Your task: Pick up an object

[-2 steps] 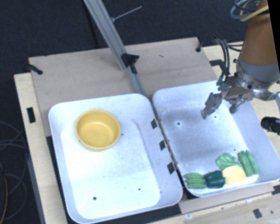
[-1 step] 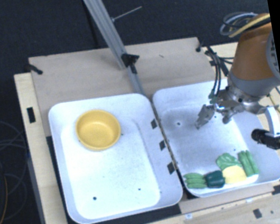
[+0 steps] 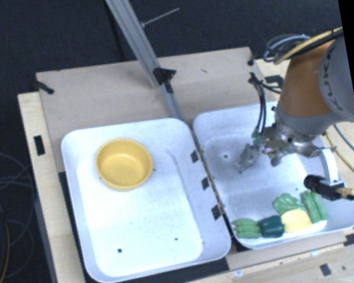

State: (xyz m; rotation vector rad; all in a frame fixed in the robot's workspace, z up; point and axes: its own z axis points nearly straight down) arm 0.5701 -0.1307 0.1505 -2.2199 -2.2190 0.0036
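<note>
Above the right bin [image 3: 229,128], claw [image 3: 259,155] hanging over bare white floor, fingers spread, nothing between them. Along that bin's near wall, clustered together: green toy [image 3: 245,228], dark green block [image 3: 271,227], yellow piece [image 3: 296,220], more green pieces [image 3: 300,204] just behind. Well apart from the claw. In the left bin [image 3: 148,244], a yellow bowl [image 3: 124,163], upright, toward the far corner. Grey rail [image 3: 137,36] slanting down across the worktop [image 3: 101,96] to the gap between bins.
</note>
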